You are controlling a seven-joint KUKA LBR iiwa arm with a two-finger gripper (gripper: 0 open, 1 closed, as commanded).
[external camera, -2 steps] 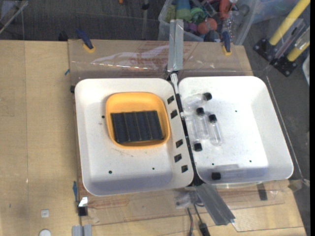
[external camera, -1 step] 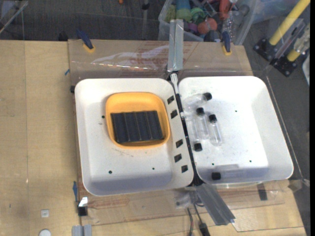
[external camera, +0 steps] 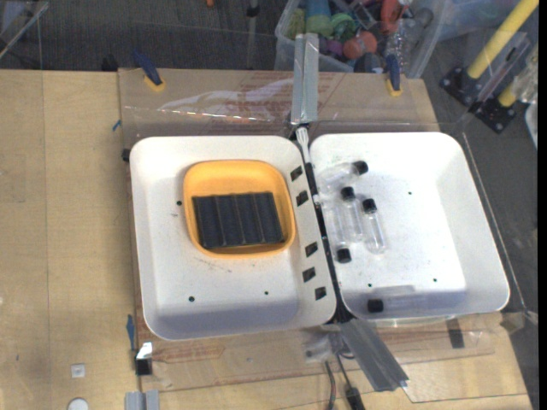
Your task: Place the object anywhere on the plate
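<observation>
Look left: the plate (external camera: 239,178) in the left bin (external camera: 162,280) carries a dark ribbed block (external camera: 238,220), long axis running left-right. In the right bin (external camera: 444,229), clear vials (external camera: 359,216) lie close together. You cannot tell the pincer's state.

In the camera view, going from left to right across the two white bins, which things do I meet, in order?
Left bin → orange plate with a dark ribbed object lying on it → divider between the bins → clear vials with black caps → bare floor of the right bin.
</observation>
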